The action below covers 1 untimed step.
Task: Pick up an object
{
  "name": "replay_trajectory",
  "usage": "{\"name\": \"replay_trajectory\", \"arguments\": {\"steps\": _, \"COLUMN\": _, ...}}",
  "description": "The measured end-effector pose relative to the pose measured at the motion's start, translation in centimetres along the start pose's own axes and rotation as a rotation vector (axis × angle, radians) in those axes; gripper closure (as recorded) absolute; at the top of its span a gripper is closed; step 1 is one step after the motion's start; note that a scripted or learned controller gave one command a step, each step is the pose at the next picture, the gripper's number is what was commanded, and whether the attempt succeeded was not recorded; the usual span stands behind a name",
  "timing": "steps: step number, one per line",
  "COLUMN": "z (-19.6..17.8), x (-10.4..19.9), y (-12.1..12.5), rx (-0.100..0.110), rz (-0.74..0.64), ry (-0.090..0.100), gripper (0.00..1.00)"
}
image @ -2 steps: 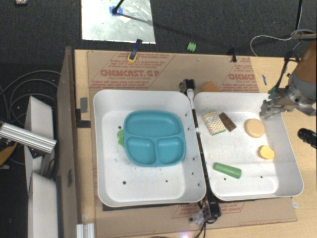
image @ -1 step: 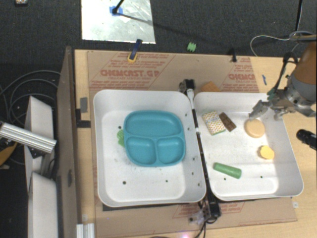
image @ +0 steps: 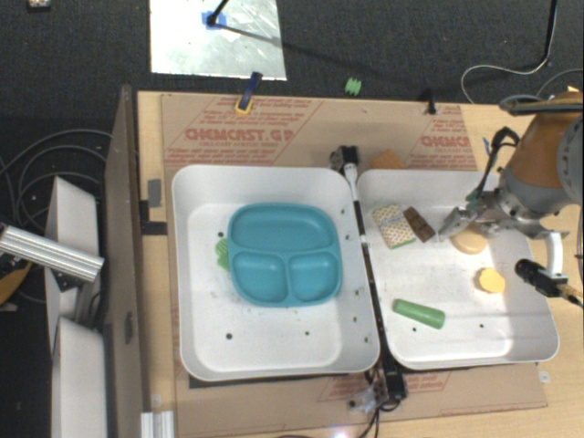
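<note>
My gripper hangs low in the right bin, just at twelve o'clock of a tan disc; I cannot tell how it is set.

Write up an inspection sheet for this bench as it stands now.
Surface: left bin and right bin side by side on a cardboard sheet.
Job's things: in the right bin, beige disc, yellow piece, green cylinder, patterned block, brown piece.
Clutter: teal divided tray in the left bin, with a green item at its left edge.
Grippers: gripper low over the right bin beside the beige disc; grip not clear.
Cables: black loops on the left; cable at upper right.
Surroundings: dark floor, shiny sheet at the top.
</note>
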State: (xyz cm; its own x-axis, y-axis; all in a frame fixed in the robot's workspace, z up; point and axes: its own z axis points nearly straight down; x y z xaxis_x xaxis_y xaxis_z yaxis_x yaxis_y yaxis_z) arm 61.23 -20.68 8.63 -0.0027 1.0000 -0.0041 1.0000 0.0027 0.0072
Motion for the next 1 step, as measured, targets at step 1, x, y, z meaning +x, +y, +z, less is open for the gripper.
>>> {"name": "replay_trajectory", "arguments": {"steps": 1, "z": -1.91, "x": -0.09, "y": 0.36, "rx": -0.010, "rz": -0.003, "ry": -0.003, "gripper": 1.00}}
